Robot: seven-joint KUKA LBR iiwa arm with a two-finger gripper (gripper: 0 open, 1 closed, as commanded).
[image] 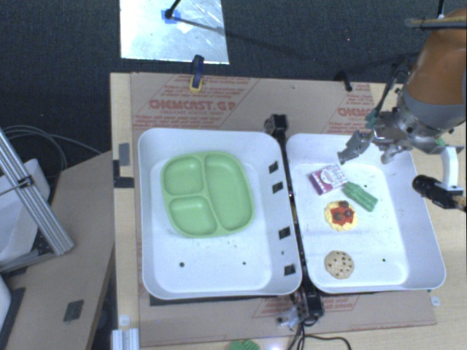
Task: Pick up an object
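Red lettering on the brown cardboard sheet (219,100) under the bins looks like "CHEMCAST GP", partly blurred. In the right white bin (419,265) lie a small pink-and-white packet (327,179) with unreadable print, a green oblong block (360,196) just beside it, a yellow disc topped with red (341,215) and a round tan cookie (339,264). The left white bin (153,268) holds a green three-compartment tray (206,194). The grey arm with orange band (438,79) leans in from the right, its end effector (365,146) hovering above the bin's far edge near the packet, fingers apparently spread and holding nothing.
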